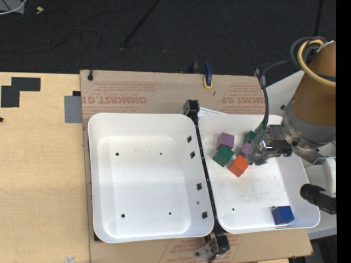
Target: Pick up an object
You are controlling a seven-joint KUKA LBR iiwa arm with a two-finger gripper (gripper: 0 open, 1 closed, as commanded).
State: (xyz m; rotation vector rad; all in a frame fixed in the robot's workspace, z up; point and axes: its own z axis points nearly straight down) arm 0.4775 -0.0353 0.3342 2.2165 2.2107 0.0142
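Approach step, I'd say: gripper (258,151) low in right bin (307,223) beside the cluster w/ purple cube (225,141), green cube (222,156), orange cube (238,165), can't tell how open it is or if it holds anything; next needs centring over one cube, prob orange

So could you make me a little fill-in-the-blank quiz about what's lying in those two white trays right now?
1. The blue block lies by itself near the front corner of the ____ bin as the camera sees it.
2. Touching the green block on its right is a block coloured ____.
3. The gripper is down among a cluster of blocks, close to the ____ wall of that bin.
4. Just behind the green block sits a block coloured ____.

Missing words: right; orange; far; purple
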